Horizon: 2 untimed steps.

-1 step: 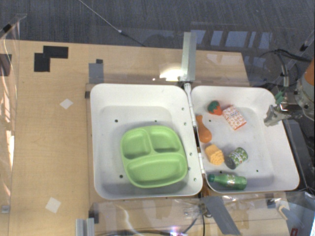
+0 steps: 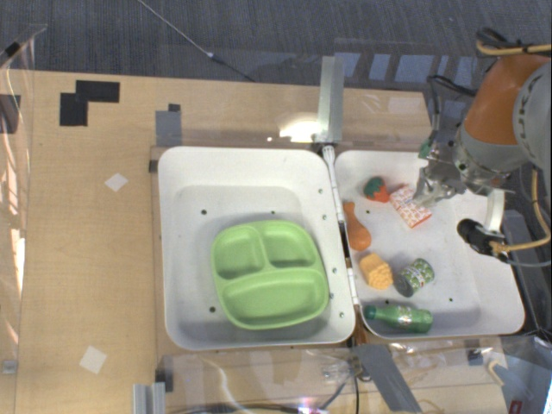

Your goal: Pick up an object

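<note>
**Over the right bin: arm and pincer above the scattered objects**

Toward three o'clock on the tabletop (image 2: 86, 257), the grey arm (image 2: 509, 110) with its orange band reaches in and ends in the pincer (image 2: 429, 190), which hangs at the upper middle of the right bin (image 2: 492, 317). Whether the pincer is spread or pressed together cannot be told from this angle. Its tip lies just at two o'clock from a small red-and-white packet (image 2: 410, 208), so close that contact cannot be ruled in or out; nothing is visibly lodged in it.

Objects in the right bin, read clockwise from the packet: a patterned green-and-white can (image 2: 416, 276) lying on its side toward five o'clock of the bin's middle; a green bottle (image 2: 398, 318) lying flat along the six o'clock wall; a yellow corn-like piece (image 2: 376, 272) just at nine o'clock of the can; an orange carrot-like piece (image 2: 355, 228) beside the nine o'clock wall; and a small red-and-green item (image 2: 374, 188) at eleven o'clock, just at ten o'clock from the packet. These objects lie apart from one another, except that the corn-like piece and the can are nearly touching.

The left bin (image 2: 190, 179) holds a light green divided plate (image 2: 270, 273), set toward five o'clock of that bin's floor. A metal divider post (image 2: 330, 102) stands at twelve o'clock between the two bins.
</note>
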Tool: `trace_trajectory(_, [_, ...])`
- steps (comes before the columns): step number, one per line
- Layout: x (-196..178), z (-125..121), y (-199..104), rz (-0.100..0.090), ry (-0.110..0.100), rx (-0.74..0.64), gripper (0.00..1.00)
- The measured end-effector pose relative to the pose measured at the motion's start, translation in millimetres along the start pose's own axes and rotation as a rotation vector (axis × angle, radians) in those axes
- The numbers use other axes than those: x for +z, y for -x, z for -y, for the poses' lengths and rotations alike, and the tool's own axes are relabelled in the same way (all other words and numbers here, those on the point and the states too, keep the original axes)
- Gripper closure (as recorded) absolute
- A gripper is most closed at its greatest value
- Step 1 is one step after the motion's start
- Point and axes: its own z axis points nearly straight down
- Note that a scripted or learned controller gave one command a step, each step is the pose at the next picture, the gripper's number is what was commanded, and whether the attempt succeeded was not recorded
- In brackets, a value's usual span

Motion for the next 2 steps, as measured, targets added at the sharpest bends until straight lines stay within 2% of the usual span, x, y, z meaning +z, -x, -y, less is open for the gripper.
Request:
trace_trajectory(1, [57.2, -45.5, -17.1, 0.0, 0.015, 0.174, 0.0])
trace_trajectory(2, [59.7, 13.8, -8.6, -0.012, 0.049, 0.419, 0.0])
